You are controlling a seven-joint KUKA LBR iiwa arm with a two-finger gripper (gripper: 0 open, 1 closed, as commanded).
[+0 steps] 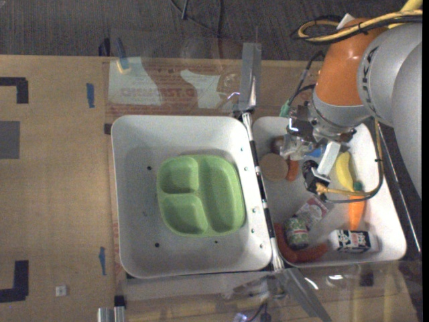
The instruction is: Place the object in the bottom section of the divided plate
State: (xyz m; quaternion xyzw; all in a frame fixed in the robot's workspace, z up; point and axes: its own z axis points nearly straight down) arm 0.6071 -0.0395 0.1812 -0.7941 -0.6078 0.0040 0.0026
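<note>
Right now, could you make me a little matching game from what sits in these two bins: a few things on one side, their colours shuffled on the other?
Things:
1. divided plate
2. banana
3. carrot
4. small carton

Colours:
a. orange
b. black and white
c. green
d. yellow

Pairs: 1-c, 2-d, 3-a, 4-b.

The plate lies in the left bin; the other three lie in the right bin, under the arm.

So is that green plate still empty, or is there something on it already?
Empty. The green plate in the left bin shows only bare green sections; the banana and carrot lie in the right bin.
</note>
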